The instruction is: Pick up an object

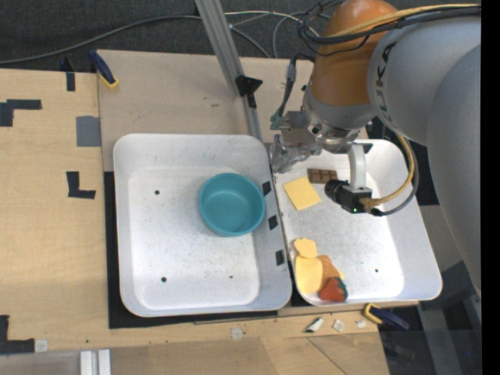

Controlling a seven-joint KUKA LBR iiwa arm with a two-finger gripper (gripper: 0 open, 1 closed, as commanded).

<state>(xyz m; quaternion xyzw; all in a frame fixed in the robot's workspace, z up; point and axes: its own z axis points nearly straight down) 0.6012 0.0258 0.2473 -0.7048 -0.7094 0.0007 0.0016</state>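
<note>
My gripper [286, 159] hangs low over the right bin's upper left corner, close to the divide between the bins. Just below and right of it lies a flat yellow square [301, 193]. A small brown block [321, 176] sits beside the square, partly under the wrist. At the right bin's front left corner a pale yellow piece [307, 267] rests against an orange and red piece [333, 287]. A teal bowl [230, 203] stands upright in the left bin. Nothing shows between the fingers.
The two white bins, left bin [148, 233] and right bin [391, 248], sit side by side on the bench. A slanted metal pole [226, 53] crosses behind the left bin. A black camera unit [348, 195] with cables hangs off the wrist over the right bin.
</note>
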